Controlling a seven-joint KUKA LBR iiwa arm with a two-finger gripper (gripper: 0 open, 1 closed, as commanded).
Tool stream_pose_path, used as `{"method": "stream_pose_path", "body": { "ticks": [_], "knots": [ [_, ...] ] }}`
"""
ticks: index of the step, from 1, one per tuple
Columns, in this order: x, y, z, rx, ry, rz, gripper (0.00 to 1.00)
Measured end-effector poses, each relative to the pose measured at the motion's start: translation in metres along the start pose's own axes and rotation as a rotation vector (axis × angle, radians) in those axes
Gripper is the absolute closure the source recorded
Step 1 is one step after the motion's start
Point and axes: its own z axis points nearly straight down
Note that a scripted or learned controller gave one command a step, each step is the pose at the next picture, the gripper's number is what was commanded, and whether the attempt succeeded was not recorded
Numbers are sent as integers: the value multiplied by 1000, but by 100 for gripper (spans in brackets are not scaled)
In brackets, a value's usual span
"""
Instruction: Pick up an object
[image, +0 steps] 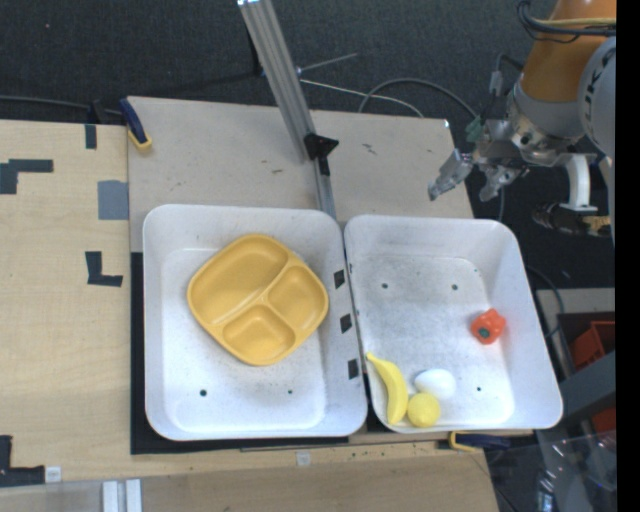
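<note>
The right bin (500, 240) holds a small red-orange object (487, 326) near its right wall. At the bin's front lie a yellow banana (389, 386), a white egg-shaped object (435, 381) and a yellow round fruit (423, 409). My gripper (470, 178) hangs above the bench just beyond the right bin's far rim, with two grey fingers spread apart and nothing between them. It is well clear of every object.
In the left bin (165, 300) sits a yellow divided plate (258, 298). A slanted metal post (290, 90) rises behind the bins and ends at a black clamp (320, 146) near their shared wall. Cables lie on the dark floor behind.
</note>
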Motion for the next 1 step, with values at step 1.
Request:
{"method": "stream_pose_path", "body": {
  "ticks": [1],
  "knots": [
    [0, 0, 0, 0, 0, 0, 0]
  ]
}}
